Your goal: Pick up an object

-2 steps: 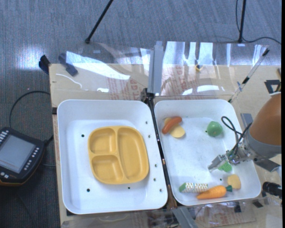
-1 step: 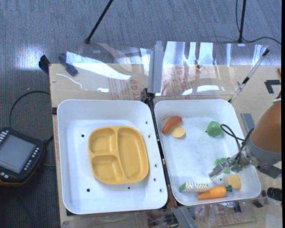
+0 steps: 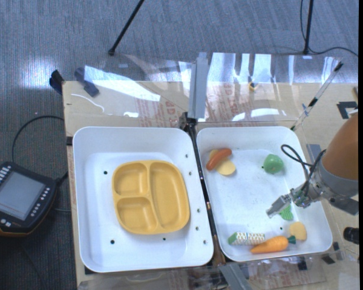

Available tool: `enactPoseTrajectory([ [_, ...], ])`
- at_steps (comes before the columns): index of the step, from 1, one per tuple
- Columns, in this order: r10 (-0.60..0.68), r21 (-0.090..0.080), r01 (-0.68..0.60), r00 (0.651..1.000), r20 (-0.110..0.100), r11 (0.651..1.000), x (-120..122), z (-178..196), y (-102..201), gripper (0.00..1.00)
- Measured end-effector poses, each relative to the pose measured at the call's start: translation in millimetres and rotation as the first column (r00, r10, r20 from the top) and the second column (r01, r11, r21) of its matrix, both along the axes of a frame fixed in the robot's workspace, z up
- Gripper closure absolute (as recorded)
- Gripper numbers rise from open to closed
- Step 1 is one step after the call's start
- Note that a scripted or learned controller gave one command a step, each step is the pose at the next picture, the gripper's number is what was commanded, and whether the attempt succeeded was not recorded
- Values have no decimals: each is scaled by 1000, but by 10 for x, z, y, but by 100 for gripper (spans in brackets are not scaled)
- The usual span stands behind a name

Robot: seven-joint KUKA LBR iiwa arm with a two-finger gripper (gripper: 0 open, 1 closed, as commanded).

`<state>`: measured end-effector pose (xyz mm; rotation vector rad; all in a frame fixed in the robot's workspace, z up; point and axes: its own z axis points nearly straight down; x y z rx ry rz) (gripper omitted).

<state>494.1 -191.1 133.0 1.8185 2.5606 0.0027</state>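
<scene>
Green toy piece sits under the end effector, whose finger state I cannot tell.

**Bench and surroundings**

A yellow divided plate lies in the left bin; the right bin adjoins it. Both rest on a bench backed by clear panels. A pendant with a dark screen sits on the grey carpet at left, its cable looping toward the bench. Two stand legs cross the carpet behind.
</scene>
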Motion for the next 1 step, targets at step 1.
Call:
enactPoseTrajectory([
  [1,57,2,-57,998,-8,998,449,-487,-185,0],
])
